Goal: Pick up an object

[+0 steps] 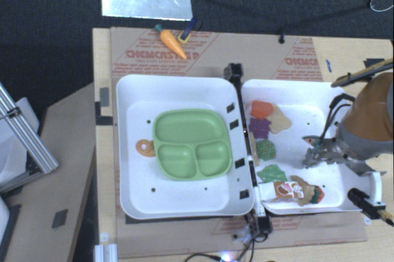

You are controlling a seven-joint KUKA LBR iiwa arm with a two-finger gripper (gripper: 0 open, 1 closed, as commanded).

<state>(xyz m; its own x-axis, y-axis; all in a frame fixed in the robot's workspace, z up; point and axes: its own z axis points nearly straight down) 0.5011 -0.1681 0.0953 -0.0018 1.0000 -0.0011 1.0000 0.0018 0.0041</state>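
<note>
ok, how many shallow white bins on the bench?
2, side by side: the left white bin holds a green divided plate; the right white bin holds small food items.

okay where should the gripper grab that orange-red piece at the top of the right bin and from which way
Probably from straight above, closing across the orange-red piece's narrower front-to-back span. It lies flat with the bin's floor bare behind it, while the purple piece crowds its front edge.

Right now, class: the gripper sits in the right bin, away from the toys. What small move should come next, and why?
Probably a short shift left toward the green broccoli piece. The gripper sits over bare floor of the right bin, with the toys clustered along the bin's left side.
</note>
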